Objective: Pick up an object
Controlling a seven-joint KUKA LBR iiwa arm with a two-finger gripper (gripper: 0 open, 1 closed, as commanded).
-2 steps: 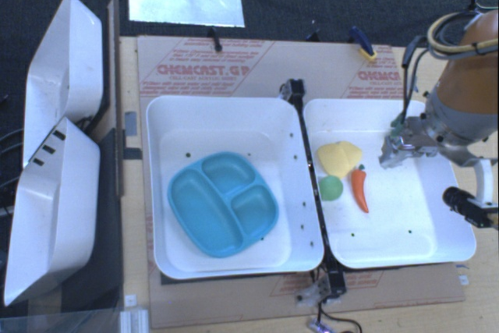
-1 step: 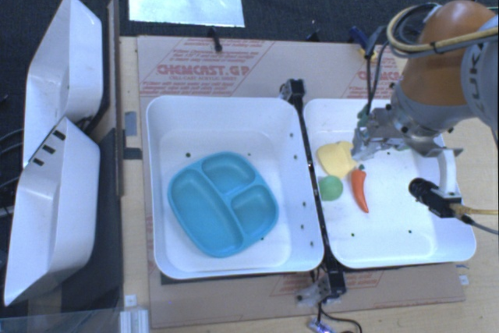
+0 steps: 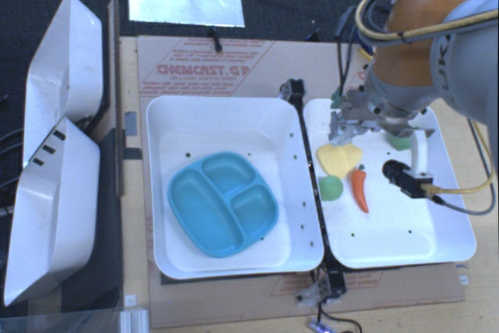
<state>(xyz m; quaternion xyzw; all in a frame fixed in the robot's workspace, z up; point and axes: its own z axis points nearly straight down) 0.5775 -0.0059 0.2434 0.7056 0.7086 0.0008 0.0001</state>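
The right bin point(image 3: 405, 242) holds a pale yellow toy piece point(image 3: 340, 161), a small green ball point(image 3: 330, 188) just below it and an orange carrot point(image 3: 359, 192) to their right. Another green piece point(image 3: 401, 142) peeks out from under the arm. My gripper point(image 3: 344, 134) hangs low over the bin's upper left part, right at the top edge of the yellow piece. The wrist body above hides much of the gripper.
A blue divided plate point(image 3: 223, 203) lies in the left bin point(image 3: 226, 117). A black fitting with a yellow cable point(image 3: 403, 176) hangs from the arm over the right bin. The black divider point(image 3: 310, 175) runs between the bins. Spare white bins point(image 3: 58, 144) are stacked at far left.
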